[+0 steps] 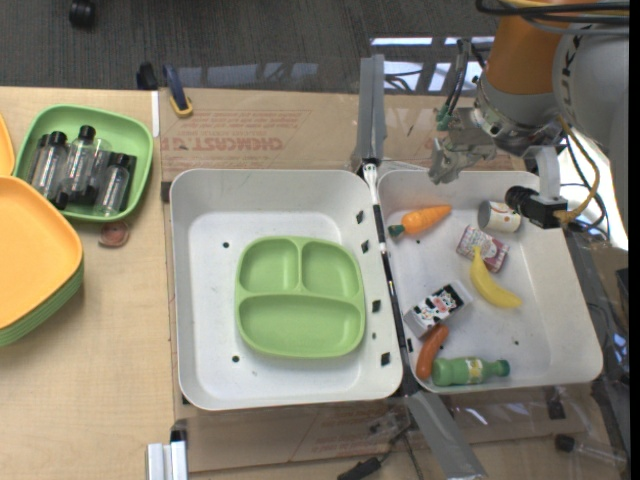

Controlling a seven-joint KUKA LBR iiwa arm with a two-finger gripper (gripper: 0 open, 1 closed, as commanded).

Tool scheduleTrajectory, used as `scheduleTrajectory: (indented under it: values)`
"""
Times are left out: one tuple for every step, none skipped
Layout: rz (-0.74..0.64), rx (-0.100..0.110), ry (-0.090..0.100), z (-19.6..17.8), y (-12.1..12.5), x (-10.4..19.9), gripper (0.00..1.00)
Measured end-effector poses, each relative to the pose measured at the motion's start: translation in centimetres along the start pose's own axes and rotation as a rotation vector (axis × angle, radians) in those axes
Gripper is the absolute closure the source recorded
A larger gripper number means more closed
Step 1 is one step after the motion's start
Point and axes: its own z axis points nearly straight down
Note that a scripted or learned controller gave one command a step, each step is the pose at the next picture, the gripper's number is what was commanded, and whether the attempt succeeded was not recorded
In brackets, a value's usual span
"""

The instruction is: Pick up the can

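Hovering claw (447, 164) over right bin (585, 313) back edge, grip state unreadable, well apart from can (499, 216)

Both bins (190, 268) are showing white. The divided plate (300, 298) in the left bin is showing pale green. In the right bin, the carrot (424, 218) is showing orange with a green stub; the banana (493, 284) yellow; the can (499, 216) off-white with a dark end; the bottle (471, 370) green with a yellow label; the small carton (438, 306) a black-and-white patch pattern; the packet (481, 247) pink and white. The arm (545, 28) is showing grey with an orange band.
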Motion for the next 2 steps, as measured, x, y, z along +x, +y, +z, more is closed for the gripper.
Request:
scheduleTrajectory:
  values:
    - [0.087,0.004,0.001,1.3,-2.9,-2.7,1.0]
    - [0.096,0.001,0.0,-0.5,0.0,-0.5,1.0]
